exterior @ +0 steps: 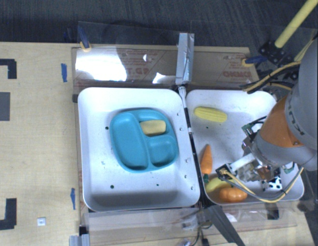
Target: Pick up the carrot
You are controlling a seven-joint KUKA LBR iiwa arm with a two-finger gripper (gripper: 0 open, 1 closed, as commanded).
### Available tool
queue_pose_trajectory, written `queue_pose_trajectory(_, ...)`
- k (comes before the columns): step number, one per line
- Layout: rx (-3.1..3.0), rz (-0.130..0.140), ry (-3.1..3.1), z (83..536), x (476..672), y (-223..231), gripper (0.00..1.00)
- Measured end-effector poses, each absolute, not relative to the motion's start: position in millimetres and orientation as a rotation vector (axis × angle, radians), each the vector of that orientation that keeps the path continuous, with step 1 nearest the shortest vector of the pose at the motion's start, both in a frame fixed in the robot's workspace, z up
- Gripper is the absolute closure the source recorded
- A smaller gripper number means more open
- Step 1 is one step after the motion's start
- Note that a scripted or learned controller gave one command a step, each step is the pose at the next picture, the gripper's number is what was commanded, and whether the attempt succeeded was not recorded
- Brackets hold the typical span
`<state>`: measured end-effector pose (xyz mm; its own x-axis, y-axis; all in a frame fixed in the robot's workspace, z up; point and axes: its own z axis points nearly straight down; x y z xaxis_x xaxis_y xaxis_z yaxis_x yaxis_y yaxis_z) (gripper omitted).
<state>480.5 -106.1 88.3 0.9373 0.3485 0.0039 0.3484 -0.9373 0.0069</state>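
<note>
Two white bins sit side by side. Left bin (92,152) holds a blue divided plate (131,147) with a yellow food piece (153,127) in its far compartment. Right bin (236,104) holds a corn cob (210,115) at the far side, the carrot (205,160) upright along its left wall, and an orange-and-yellow item (226,190) at the near edge. Gripper (236,172) hangs low just right of the carrot; whether it is released or clenched cannot be told.
</note>
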Motion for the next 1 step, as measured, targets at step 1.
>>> queue_pose_trajectory(1,3.126,0.002,0.330,185.6,523.4,-89.3,1.00)
